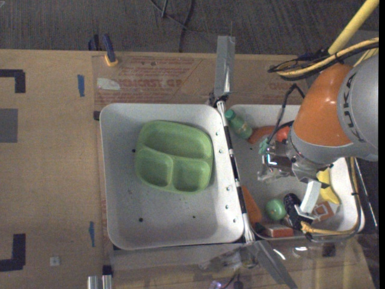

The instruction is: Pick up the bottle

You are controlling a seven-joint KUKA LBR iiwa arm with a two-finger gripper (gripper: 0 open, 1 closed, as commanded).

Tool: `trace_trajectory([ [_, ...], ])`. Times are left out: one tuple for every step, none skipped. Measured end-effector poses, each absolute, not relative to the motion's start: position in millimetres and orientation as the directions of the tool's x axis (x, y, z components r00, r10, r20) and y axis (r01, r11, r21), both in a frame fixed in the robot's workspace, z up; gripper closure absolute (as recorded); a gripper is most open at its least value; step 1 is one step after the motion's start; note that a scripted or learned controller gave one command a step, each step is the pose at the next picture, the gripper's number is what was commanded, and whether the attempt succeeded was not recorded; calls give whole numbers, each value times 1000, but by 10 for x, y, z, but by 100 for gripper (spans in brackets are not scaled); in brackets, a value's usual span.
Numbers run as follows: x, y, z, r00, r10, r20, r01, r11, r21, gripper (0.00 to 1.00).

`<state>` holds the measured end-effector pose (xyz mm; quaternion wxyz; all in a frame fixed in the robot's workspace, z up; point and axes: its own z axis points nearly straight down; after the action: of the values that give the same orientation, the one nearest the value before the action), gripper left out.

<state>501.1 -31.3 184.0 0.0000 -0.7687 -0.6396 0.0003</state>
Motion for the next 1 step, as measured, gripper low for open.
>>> trace_trajectory([
  [5011,-312,1841,182,983,-1,983,-182,-1,0],
])
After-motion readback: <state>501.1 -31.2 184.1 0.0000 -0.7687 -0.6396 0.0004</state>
